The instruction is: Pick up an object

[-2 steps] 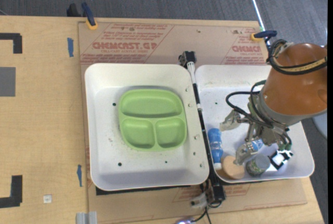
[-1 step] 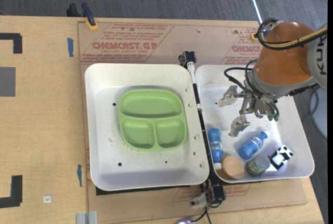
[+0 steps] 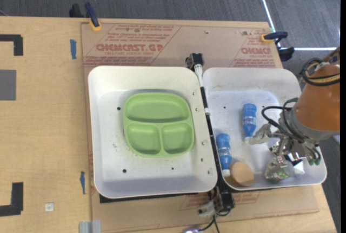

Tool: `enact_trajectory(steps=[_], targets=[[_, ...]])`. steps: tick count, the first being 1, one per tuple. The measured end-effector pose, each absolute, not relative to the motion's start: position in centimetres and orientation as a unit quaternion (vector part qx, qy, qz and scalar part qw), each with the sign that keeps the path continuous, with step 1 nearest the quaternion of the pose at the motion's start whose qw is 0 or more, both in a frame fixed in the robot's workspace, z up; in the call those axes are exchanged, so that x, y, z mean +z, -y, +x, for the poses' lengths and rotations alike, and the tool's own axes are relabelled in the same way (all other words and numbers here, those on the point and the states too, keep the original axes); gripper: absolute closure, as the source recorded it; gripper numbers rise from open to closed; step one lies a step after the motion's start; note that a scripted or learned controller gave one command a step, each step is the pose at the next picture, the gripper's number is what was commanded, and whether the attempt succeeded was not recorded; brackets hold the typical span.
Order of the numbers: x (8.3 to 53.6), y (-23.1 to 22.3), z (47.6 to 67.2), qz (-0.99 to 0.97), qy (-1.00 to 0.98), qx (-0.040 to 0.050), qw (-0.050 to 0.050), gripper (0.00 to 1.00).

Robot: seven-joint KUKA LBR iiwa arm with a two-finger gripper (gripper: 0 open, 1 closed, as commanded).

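Now my gripper [image 3: 278, 164] hangs low in the right bin [image 3: 227, 83], over a small crumpled thing [image 3: 277, 173]; its grip I cannot tell. The nearest blue bottle [image 3: 248, 119] lies to its upper left, long axis up-down.

A green divided plate [image 3: 158, 123] lies in the left bin [image 3: 102, 118].

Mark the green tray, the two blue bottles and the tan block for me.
Green tray [image 3: 158, 122]: camera view, on its middle ridge.
Upper bottle [image 3: 248, 118]: camera view, mid-body.
Lower bottle [image 3: 223, 146]: camera view, mid-body.
Tan block [image 3: 241, 173]: camera view, top face.
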State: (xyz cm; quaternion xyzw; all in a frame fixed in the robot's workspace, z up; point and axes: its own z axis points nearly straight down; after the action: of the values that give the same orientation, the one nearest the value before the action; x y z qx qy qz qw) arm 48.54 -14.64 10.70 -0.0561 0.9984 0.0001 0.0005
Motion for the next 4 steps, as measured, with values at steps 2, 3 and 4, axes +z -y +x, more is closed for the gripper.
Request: enact_trajectory(steps=[2,3,4], targets=[[8.7,13.3,56.9,0.181,-0.983,0.0005,0.003,0.0],[9.8,13.3,57.2,0.181,-0.983,0.0008,0.009,1.0],[8.8,10.7,56.8,0.19,-0.982,0.0,0.003,1.0]])
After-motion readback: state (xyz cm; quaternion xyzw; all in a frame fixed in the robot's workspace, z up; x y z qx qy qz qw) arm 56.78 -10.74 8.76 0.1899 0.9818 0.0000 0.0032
